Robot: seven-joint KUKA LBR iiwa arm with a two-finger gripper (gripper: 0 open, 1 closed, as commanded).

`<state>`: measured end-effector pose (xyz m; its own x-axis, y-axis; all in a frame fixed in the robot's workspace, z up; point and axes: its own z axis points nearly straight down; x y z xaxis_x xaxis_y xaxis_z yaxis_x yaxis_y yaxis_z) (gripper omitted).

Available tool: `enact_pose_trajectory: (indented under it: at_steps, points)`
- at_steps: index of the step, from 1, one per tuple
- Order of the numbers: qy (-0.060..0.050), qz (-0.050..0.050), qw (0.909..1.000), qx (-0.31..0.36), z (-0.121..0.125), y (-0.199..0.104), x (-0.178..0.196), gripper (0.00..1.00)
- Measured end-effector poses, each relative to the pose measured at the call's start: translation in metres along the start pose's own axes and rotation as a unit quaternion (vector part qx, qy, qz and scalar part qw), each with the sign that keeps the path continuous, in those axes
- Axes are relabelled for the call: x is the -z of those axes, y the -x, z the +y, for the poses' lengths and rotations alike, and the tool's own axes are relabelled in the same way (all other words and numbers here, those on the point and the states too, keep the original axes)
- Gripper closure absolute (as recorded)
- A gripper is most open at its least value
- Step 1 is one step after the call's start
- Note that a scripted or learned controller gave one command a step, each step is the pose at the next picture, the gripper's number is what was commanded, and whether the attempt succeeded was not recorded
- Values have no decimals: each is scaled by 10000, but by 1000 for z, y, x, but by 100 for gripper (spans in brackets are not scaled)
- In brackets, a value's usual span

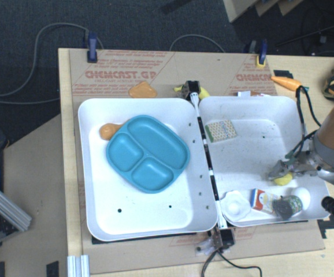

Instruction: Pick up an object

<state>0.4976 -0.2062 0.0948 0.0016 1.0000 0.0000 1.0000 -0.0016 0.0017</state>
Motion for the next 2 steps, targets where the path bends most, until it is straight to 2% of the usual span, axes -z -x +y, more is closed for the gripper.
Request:
enact_pose_trajectory:
  at_steps: [1, 2]
  points:
    - [32, 0, 10000, 53, 70, -65, 29, 100]
    - [39, 4, 10000, 49, 74, -134, 118, 100]
